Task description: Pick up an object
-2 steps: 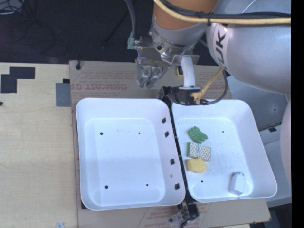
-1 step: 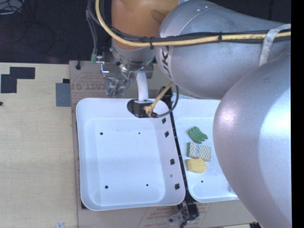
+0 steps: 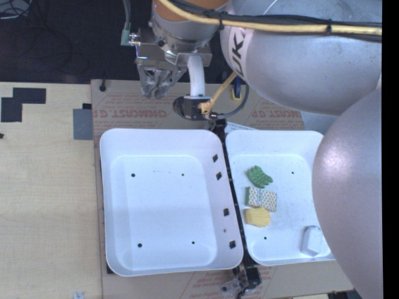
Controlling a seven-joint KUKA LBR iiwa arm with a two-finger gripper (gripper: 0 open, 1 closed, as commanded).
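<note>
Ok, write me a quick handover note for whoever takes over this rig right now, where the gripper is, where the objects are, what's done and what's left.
Gripper: raised above the far edge of the bench, beyond the left bin, holding nothing visible.
Objects: green piece, patterned block, yellow piece and pale grey block, all in the right bin.
Done: nothing picked up yet.
Left: move over the right bin, descend, grasp one object, lift.

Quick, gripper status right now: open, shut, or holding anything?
Gripper: cannot be told; it hangs blurred above the bench, beyond the left bin.
</note>
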